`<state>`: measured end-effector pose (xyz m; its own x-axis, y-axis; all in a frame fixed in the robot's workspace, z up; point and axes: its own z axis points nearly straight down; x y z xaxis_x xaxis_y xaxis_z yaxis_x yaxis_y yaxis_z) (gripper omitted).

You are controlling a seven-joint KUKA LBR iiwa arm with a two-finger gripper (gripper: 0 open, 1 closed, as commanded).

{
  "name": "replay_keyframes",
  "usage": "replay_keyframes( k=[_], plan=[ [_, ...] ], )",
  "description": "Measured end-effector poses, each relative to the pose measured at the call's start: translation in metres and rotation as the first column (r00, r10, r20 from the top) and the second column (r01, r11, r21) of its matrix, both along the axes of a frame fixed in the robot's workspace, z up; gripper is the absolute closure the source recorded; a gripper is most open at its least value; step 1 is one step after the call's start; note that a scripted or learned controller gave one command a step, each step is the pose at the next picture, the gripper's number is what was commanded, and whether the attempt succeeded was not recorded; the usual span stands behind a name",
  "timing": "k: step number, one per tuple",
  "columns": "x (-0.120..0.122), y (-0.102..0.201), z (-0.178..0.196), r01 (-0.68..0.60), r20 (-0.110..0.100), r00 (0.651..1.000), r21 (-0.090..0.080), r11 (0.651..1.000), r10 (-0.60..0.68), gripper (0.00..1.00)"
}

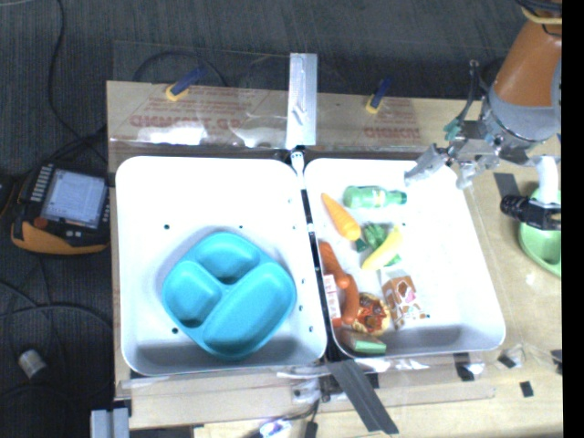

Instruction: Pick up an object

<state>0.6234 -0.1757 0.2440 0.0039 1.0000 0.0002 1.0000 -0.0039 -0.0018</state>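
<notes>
While the arm hangs at about 2 o'clock over the right bin, I see the gripper above that bin's far right corner, and I cannot tell how it is set. Nothing sits in it that I can see. The nearest thing to it is a green bottle with a white label, lying flat at about 11 o'clock in the bin, long axis running 9 to 3, cap end toward 3. Just below it, an orange carrot slants from 10 to 4. A yellow banana lies toward 5. On the left, 1 blue divided plate rests in the left bin.
</notes>
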Motion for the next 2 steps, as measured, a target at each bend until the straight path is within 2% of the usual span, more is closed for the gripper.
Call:
replay_keyframes(
  k=[1,2],
  plan=[
    [-0.059,0.018,-0.070,-0.189,0.000,0.982,0.000,0.982,0.189,0.00],
    [-0.061,0.017,-0.154,-0.260,0.010,0.966,-0.006,0.966,0.260,0.00]
  ],
)
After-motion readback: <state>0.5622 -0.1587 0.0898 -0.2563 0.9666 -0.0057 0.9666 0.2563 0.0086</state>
